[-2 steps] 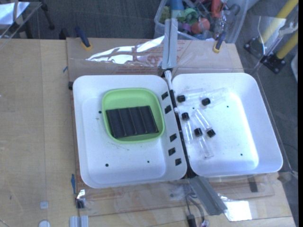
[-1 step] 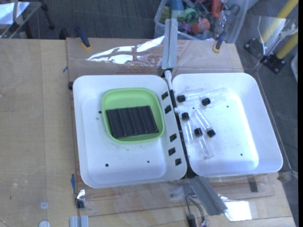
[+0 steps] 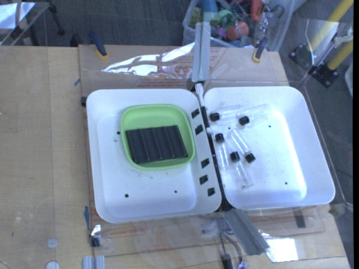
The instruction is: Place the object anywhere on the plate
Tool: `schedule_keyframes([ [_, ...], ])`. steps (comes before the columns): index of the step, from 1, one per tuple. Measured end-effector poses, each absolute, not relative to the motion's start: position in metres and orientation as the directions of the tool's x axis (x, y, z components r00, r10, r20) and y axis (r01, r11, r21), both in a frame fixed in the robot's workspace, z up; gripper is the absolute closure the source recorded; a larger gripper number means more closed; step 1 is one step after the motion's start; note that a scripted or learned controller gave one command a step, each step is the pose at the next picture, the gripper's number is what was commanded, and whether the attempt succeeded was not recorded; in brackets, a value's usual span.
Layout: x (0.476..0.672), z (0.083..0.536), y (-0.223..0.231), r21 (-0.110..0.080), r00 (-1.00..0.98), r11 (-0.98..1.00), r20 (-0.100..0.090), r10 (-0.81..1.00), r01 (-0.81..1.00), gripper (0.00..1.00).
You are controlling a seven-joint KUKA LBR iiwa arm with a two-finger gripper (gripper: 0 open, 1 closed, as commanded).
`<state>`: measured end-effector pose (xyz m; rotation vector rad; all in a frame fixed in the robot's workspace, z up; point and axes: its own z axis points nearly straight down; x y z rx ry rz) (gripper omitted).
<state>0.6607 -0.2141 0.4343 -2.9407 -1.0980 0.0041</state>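
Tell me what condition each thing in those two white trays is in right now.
Green plate: upright in the left bin, holding a dark ribbed block.
Dark ribbed block: lying flat on the plate.
Clear tubes with black caps: capped, lying on their sides, scattered in the right bin.
Left bin: flat on the bench.
Right bin: flat, beside the left one.

I see two white bins: the left bin [image 3: 106, 203] holds a lime-green plate [image 3: 157, 114] bearing a dark grey, almost black ribbed slab [image 3: 156, 143] (lengthwise stripes of shadow run across it). The right bin [image 3: 303, 178] carries clear tubes [image 3: 238, 144] with black caps. The bench [image 3: 33, 150] is pale wood-tone, and at the upper right of the frame sits a clear tub [image 3: 235, 13] of red, green and blue items.
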Motion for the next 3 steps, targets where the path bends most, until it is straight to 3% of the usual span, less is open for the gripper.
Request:
schedule_keyframes([
  [3, 0.532, 0.435, -0.224, -0.005, 0.915, -0.915, -0.002, 0.404, 0.404, 0.00],
])
